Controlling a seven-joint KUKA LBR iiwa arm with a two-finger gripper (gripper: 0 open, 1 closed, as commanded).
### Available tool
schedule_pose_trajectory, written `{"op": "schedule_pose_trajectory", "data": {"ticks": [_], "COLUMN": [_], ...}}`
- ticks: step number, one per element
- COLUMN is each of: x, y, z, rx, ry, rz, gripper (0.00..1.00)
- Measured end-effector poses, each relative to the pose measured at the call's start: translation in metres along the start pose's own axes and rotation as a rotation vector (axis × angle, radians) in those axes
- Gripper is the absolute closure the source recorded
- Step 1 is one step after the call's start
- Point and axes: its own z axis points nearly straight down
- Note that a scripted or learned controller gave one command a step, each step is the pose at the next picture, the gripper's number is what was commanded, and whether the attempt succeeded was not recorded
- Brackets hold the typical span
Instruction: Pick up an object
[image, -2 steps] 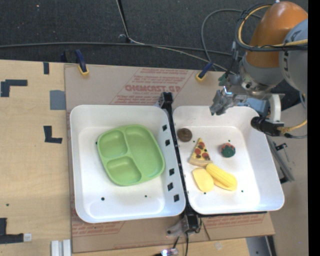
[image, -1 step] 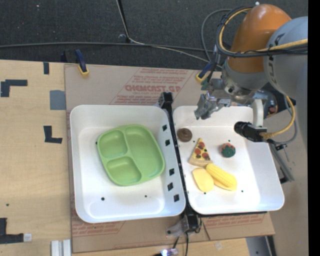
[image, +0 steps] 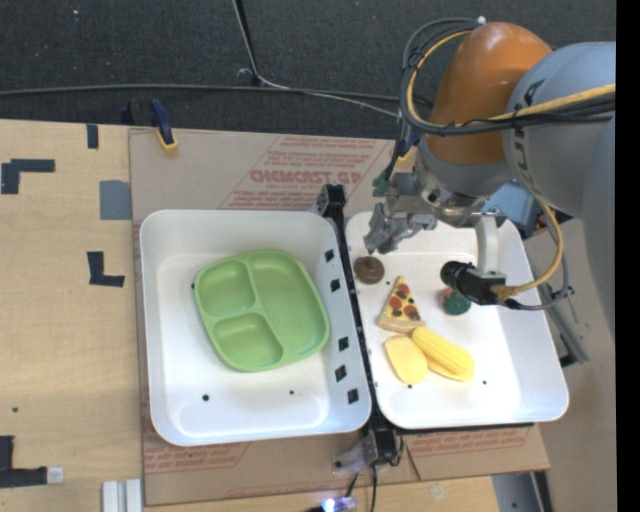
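Hovering with the gripper (image: 381, 240) over the right bin (image: 535, 400), near its far-left corner, fingers hanging close together and pinching nothing so far as can be judged. Sitting just below and slightly left of the fingertips: a small brown round piece (image: 369, 268), close against the bin's left wall, apart from the fingers. Probably lining up on that piece; doing it well meaning spreading the fingers first, centring over the piece, descending straight, and keeping clear of the left wall so one finger is not catching the rim. Lying nearer the bin's middle: a pizza slice (image: 401, 307), and toward the near edge a yellow piece (image: 407, 360) touching a corn cob (image: 444, 353). Resting in the left bin (image: 160, 250): a green tray (image: 262, 309).
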Motion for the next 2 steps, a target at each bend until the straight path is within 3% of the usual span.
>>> {"op": "schedule_pose_trajectory", "data": {"ticks": [2], "x": [0.1], "y": [-0.042], "z": [0.008], "rx": [0.002], "ry": [-0.001], "rz": [-0.001], "gripper": [1.0]}}
